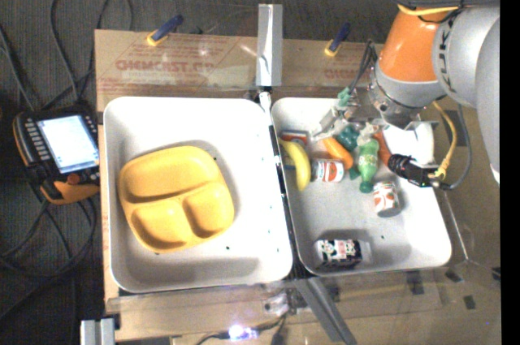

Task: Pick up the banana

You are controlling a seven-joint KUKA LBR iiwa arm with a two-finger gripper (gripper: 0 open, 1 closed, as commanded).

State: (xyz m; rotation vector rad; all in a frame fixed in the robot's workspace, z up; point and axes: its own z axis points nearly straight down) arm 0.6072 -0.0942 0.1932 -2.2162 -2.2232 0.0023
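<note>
We take the right bin (439, 242) as our landmark. The banana (297, 163) lies inside it, close against its left wall and toward the far end, curved, with its darker stem end pointing to the far side. Nothing grips it; it rests on the bin floor.

Just right of the banana we see a small can (328, 170) with a red and white label lying on its side, touching or nearly touching the fruit. Beyond the can lies an orange carrot-like piece (339, 150), and right of that a green bottle (368, 162) standing or leaning; we cannot tell which. Further toward the bin's right wall sits a small red and white can (386, 198), and near the bin's near wall lies a dark can (339, 252) on its side.

The gripper (351, 118) hangs over the bin's far middle part, above the carrot and bottle cluster, apart from the banana. Whether the claw is spread or closed, we cannot tell; the clutter beneath hides it.

Left of our landmark bin sits the left bin (122, 254), holding a yellow compartment tray (177, 196). Further left, off the bench, lies a handheld control pendant (58, 147) with a lit screen.
</note>
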